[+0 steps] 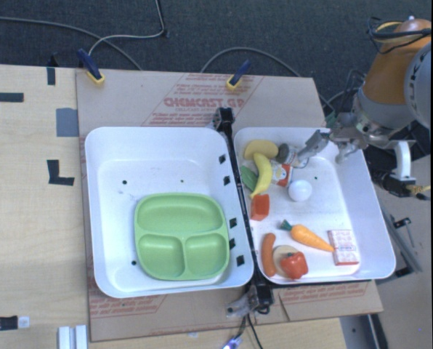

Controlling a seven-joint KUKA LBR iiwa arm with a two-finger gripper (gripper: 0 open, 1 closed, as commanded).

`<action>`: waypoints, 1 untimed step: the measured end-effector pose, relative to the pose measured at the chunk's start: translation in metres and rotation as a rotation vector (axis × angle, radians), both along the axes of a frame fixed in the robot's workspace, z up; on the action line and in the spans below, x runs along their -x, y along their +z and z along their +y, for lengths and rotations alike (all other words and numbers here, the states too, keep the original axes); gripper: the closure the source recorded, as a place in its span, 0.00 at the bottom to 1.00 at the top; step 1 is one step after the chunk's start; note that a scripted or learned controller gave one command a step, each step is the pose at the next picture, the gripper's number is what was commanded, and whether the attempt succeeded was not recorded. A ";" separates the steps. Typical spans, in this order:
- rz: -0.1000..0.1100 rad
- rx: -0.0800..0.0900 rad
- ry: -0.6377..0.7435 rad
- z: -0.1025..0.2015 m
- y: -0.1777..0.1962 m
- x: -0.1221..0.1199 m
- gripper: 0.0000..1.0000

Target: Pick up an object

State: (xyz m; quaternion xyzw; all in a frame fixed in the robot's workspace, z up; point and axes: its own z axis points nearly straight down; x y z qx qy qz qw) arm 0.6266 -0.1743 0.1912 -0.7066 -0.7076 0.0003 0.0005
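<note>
My gripper (298, 153) reaches in from the right, low over the back of the right bin (362, 195). Its tip is beside a yellow lemon-like piece (260, 149) and a small red-and-white item (282, 173). Just left of it lies a banana (264, 171), and a white ball (300, 190) sits just in front of it. Nearer the front lie a carrot (309, 237), a pink-and-white box (343, 246), a red block (260, 207), a sausage (268, 254) and a red tomato-like piece (294, 265). I see nothing held.
The left bin (107, 166) holds a green divided plate (181, 236). A black divider with clips (235, 187) runs between the bins. Yellow clamps (93, 70) hold the cardboard under them at the back. Cables trail over the dark floor behind.
</note>
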 end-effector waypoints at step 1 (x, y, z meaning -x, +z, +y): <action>0.002 0.000 0.000 0.039 -0.093 0.008 0.00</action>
